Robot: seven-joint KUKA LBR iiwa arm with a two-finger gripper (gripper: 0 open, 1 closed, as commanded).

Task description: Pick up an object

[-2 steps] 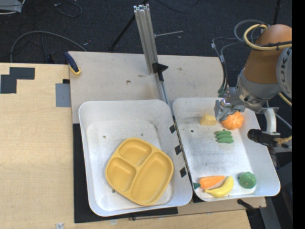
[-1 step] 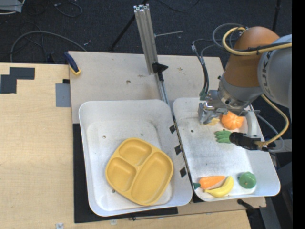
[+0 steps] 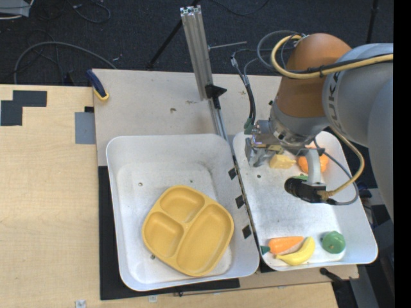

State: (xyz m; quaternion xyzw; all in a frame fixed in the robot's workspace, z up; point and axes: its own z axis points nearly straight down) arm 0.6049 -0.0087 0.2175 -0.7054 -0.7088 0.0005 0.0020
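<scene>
1. Reaching in from the right, the arm hangs low over the right bin, at its far end.
2. Fingers point down near the bin's far-left corner; whether they are spread or closed, cannot tell.
3. Pale yellow piece lies just right of the fingers, an orange piece beyond it.
4. Near edge: carrot, banana, green ball, well apart from the fingers.
5. Left bin holds a yellow divided plate.

Even, bright overhead light washes the white bins nearly flat, with soft shadows. The floor behind falls dark. Focus is slightly soft throughout.
</scene>
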